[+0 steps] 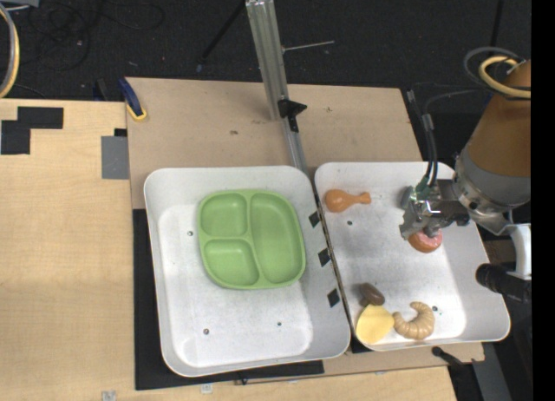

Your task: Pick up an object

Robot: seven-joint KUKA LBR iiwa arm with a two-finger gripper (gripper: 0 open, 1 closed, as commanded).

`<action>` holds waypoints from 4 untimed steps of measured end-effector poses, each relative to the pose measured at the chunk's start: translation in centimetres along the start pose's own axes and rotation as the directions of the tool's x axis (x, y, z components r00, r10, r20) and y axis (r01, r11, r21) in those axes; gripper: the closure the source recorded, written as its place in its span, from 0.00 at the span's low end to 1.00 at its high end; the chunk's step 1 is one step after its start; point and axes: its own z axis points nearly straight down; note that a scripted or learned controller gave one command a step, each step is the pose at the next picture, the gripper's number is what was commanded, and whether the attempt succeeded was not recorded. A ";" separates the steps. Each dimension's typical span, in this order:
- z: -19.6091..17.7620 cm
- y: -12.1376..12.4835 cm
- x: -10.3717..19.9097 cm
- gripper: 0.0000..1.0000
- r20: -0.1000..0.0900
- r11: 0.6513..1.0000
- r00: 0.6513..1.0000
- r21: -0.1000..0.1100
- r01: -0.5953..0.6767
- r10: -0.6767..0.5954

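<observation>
My gripper [422, 226] hangs low over the right bin [381, 260], near its right side. Directly under its fingers lies a small pink-red round object [426, 241]; the fingers seem to straddle its top. An orange drumstick-shaped toy [345, 200] lies at the bin's upper left. Along the bin's front edge sit a yellow round piece [375, 325], a small brown piece [372, 293] and a tan croissant [415, 321].
The left bin [182, 321] holds a green three-compartment plate [252, 239]. A metal post [269, 52] rises behind the bins. Black clips [323, 256] mark the seam between the bins. The arm's orange band [512, 121] fills the right side.
</observation>
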 end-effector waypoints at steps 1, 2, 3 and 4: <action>1.1 2.9 4.5 1.00 -0.001 1.000 1.000 0.004 0.003 -0.003; 0.7 4.4 9.5 1.00 -0.002 1.000 1.000 0.004 0.004 -0.004; 2.6 6.3 14.0 1.00 -0.001 1.000 1.000 0.005 0.004 -0.004; 4.1 7.8 19.2 1.00 -0.001 1.000 1.000 0.005 0.004 -0.004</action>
